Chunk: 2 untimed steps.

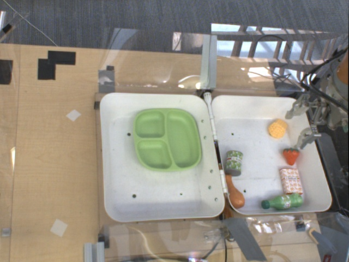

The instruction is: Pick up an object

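1. Tan bench (49, 162) carries two white bins; the left bin (117, 195) holds a green divided plate (166, 139).
2. Claw (303, 125), fingers apart and empty, hangs at the right bin's (256, 113) right edge, just above a strawberry (292, 156).

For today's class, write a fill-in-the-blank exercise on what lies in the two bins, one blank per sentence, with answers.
1. The green divided plate lies in the ____ bin.
2. The plate has ____ compartments.
3. The green bottle lies on its ____ near the right bin's front edge.
4. The toy strawberry sits just below the gripper, and its colour is ____.

Answers: left; three; side; red
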Each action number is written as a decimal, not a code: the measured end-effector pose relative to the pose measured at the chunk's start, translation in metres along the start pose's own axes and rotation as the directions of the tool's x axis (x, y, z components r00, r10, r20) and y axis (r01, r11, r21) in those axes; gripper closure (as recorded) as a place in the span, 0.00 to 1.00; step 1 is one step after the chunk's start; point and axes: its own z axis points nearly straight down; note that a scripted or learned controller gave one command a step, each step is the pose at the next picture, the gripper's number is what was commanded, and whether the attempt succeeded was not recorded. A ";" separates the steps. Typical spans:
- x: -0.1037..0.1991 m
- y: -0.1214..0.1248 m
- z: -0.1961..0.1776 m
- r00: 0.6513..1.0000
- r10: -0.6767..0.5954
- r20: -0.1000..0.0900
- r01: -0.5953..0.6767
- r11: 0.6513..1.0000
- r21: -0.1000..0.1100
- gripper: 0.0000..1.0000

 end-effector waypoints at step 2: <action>-0.014 0.065 0.138 0.875 0.484 0.001 -0.484 0.875 -0.003 0.00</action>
